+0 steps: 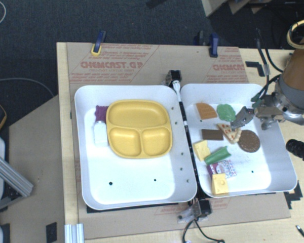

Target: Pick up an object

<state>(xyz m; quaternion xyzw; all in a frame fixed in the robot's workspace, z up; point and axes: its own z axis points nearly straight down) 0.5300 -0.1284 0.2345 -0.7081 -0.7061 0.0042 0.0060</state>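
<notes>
The gripper [241, 118] hangs low in the right bin [278, 178], directly over the pizza slice [230, 132]; whether its jaws grip anything, I cannot tell

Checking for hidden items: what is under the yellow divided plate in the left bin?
A purple item and a white item stick out from beneath the yellow plate at its left edge. How far they reach underneath is covered.

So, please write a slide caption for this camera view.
Gripper hovers over toy food in the right bin; yellow tray in the left.
</notes>
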